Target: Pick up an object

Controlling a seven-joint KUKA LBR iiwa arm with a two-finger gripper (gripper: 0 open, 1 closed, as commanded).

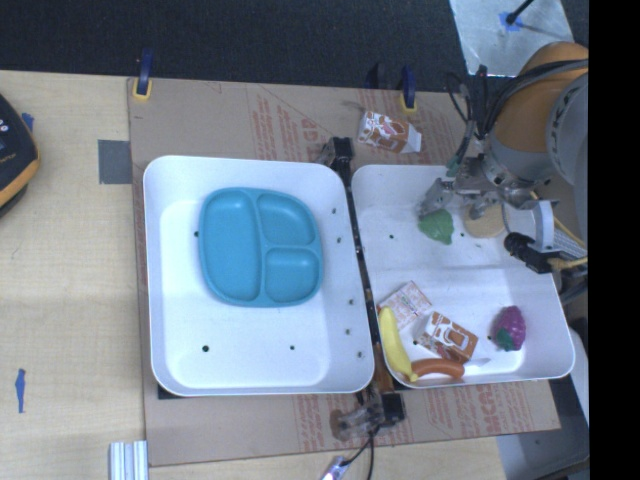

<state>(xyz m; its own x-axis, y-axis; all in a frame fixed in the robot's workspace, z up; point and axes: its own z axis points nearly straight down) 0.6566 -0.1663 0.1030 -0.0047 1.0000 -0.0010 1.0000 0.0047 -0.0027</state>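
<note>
The tool (452,196) hangs low over the far part of the right bin (400,193), at the end of the grey arm (545,108) with its orange band. Its metal fingers point down toward a small green object (436,228), which lies on the bin floor directly under and just in front of the fingertips. From this slanted view I cannot tell how wide the fingers stand, nor whether they actually touch the green object or merely hover close above it; nothing is plainly seen clamped between them.

Just to the right of the tool, partly under the wrist, sits a round tan piece (484,222). Nearer the camera from the tool, along the near wall of the same bin, lie a yellow banana (392,343), a sausage (437,370), a clear wrapped packet (405,304) and an orange-and-white packet (448,336), close together. To the right of those, well apart from the tool, rests a purple fruit with a green end (510,328).

Beyond the tool, outside the bin on the cardboard-covered counter (250,118), lies another small orange-and-white packet (388,132).

Well to the left of the tool, the left bin (180,358) carries a blue divided plate (262,246) lying flat.
</note>
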